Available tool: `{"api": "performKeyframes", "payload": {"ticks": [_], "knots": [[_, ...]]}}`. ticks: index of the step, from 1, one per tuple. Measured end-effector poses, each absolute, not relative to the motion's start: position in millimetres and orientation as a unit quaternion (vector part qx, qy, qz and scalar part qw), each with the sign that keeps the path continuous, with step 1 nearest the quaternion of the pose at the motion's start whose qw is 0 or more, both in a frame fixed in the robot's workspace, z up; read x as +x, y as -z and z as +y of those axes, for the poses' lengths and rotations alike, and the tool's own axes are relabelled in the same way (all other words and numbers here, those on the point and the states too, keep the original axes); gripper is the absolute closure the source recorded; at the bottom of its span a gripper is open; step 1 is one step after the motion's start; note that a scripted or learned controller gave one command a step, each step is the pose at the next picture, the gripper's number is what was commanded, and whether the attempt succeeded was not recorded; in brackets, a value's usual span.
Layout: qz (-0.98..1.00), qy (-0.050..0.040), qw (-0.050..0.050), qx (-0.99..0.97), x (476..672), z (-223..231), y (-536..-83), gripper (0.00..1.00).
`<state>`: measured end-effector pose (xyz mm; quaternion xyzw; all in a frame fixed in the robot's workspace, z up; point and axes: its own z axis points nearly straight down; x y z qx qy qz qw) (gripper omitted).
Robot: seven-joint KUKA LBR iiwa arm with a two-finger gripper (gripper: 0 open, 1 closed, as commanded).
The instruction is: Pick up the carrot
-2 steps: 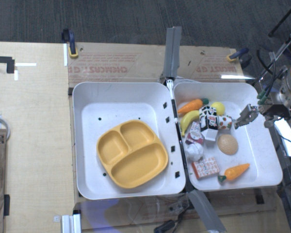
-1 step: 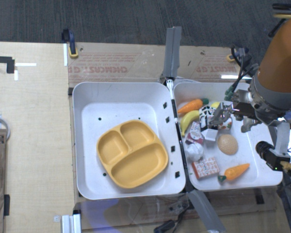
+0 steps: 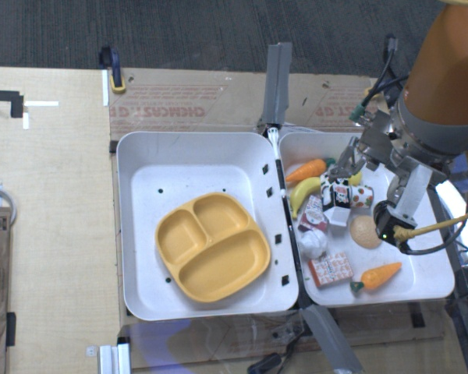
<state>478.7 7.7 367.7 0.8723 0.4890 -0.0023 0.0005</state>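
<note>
Camera view, near to far.

1. Target: small orange plastic toy carrot w/ green stub [image 3: 379, 275]. It lies flat near the front edge of the right-hand shallow white plastic bin [image 3: 421, 291], tip pointing right, apart from its neighbours.
   - Handling (est.): light, rigid, hollow moulding w/ smooth, slippery skin and a tapered body. It will likely squirt toward the thin end if pinched there.
   - Grip pt: across the thick mid-body, next to the green end, w/ the closing axis perpendicular to its length.
2. Just left of it: red-and-white printed carton [image 3: 330, 269], boxy w/ flat faces.
3. Mid-bin: beige rounded bun-like obj. [image 3: 364, 232] and a crinkled clear wrapper [image 3: 311, 242], soft-looking.
4. Further back: yellow curved toy banana [image 3: 299, 197]. Behind it lies a second orange tapered piece [image 3: 307, 170], poss. another carrot; either could serve.
5. Left bin: yellow matte three-compartment plate [image 3: 213, 246].
6. End effector [image 3: 351, 162]: over the far part of the right bin, well apart from the near carrot. Open/closed state: cannot tell.
7. Tabletop [image 3: 54, 209]: pale wood grain.
</note>
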Motion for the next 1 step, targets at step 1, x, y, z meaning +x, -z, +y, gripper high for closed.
{"api": "performKeyframes", "payload": {"ticks": [1], "knots": [[0.415, 0.0028, 0.001, 0.910, 478.4, 45.5, -397.5, 0.00]]}}
